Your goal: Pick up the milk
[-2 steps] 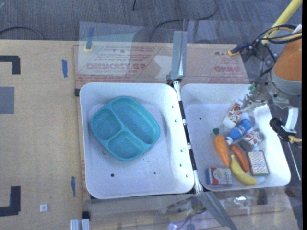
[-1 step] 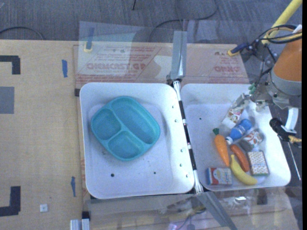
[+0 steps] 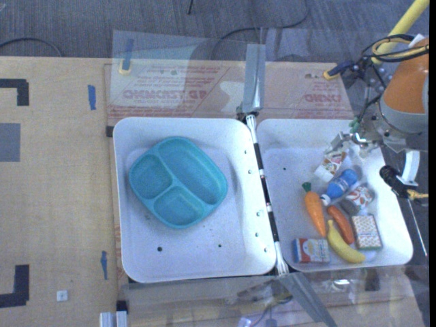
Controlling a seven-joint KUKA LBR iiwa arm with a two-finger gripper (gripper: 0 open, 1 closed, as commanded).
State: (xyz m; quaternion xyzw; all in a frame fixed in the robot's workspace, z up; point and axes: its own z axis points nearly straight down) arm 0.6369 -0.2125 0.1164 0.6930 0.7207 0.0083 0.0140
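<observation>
Snack boxes (image 3: 312, 250) are seen lowest in the right bin (image 3: 395, 254). Milk (image 3: 334, 162) is seen just beside the tool (image 3: 354, 140). Its state cannot be told; no writing can be read.

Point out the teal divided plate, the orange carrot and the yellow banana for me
teal divided plastic plate (image 3: 178, 180), camera view, on its middle ridge.
orange toy carrot (image 3: 315, 213), camera view, mid-body.
yellow toy banana (image 3: 343, 247), camera view, on its curved middle.

You'll find red lettering on the clear panels (image 3: 178, 92) behind the bins (mirrored, too faint to read).
</observation>
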